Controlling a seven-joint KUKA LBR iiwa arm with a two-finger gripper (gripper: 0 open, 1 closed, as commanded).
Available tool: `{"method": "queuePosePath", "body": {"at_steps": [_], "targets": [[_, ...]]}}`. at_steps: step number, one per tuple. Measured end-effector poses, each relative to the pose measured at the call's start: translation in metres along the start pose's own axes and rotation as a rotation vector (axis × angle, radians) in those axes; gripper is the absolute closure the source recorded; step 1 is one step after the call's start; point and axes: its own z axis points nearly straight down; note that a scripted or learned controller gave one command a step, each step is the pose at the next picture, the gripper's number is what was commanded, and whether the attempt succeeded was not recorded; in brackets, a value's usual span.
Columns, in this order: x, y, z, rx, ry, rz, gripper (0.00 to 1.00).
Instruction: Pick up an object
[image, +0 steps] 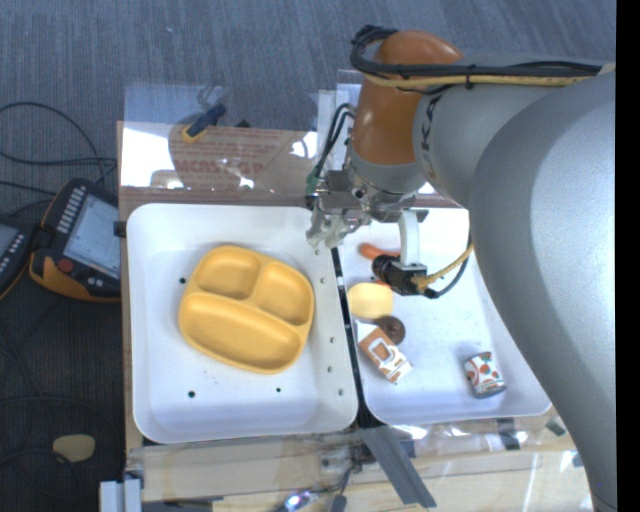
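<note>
Grey carpet around worktop, cardboard (225, 152) with unreadable red print, yellow tray (247, 306) in left bin (160, 400), hand (330, 225) state unclear.

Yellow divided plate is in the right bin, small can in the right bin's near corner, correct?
Not quite. The camera view shows the yellow divided plate in the left bin, not the right one. The small can does sit in the right bin, near its front corner.
</note>
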Motion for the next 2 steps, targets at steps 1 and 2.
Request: {"method": "queuePosePath", "body": {"at_steps": [1,2], "targets": [[0.0,0.0,0.0,0.0,0.0,0.0,0.0],[-0.045,0.009,0.026,0.002,0.0,0.001,0.0]]}}
